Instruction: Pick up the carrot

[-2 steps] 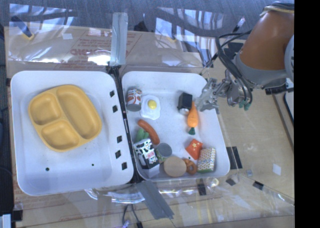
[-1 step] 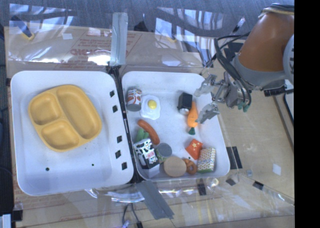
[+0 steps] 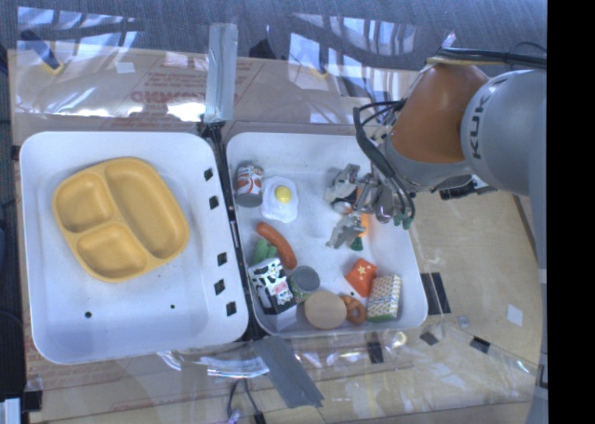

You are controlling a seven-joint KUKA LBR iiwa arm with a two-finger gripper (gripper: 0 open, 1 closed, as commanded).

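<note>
The carrot (image 3: 362,223) lies in the right bin (image 3: 311,141), near its right wall. Only a small orange piece and a green tip show, because the gripper covers the rest. My gripper (image 3: 346,207) hangs low over the right part of this bin, reaching in from the right under the orange wrist band. Its fingers (image 3: 340,180) are spread apart and it looks open. The lower finger rests right beside the carrot, and I cannot see the carrot clamped between the two.
The right bin also holds a can (image 3: 248,183), a fried egg (image 3: 282,197), a sausage (image 3: 277,244), a cow-patterned carton (image 3: 270,284), a grey disc (image 3: 304,279), a beige ball (image 3: 324,310), a pretzel (image 3: 353,309), an orange block (image 3: 361,276) and a waffle (image 3: 384,297). A yellow divided plate (image 3: 119,218) sits in the left bin (image 3: 46,320).
</note>
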